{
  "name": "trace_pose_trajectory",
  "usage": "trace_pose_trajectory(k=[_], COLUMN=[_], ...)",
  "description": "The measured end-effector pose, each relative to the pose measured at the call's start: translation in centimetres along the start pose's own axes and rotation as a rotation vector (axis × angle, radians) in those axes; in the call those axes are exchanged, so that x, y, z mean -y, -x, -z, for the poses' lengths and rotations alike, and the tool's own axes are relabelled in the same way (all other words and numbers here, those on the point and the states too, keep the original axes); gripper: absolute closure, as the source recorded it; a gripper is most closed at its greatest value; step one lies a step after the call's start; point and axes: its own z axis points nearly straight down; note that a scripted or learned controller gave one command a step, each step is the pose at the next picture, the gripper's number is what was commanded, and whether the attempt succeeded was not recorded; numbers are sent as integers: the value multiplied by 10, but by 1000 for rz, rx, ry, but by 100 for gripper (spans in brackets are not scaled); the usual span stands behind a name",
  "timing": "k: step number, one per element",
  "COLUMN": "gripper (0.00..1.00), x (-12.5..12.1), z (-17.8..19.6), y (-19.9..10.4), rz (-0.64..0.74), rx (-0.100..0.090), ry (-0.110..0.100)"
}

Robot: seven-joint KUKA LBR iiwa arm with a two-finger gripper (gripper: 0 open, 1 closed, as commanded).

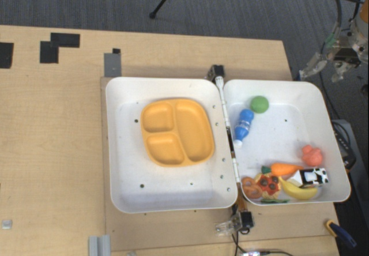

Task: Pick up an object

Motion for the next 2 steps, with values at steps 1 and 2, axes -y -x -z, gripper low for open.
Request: trace_pose_trajectory(k=[1, 2], gripper=[0, 0], x=[-10, 14], z=[-132, -186], y=[-37, -115], rz=[77, -50], rx=[-3, -1], ry=[-4, 1])
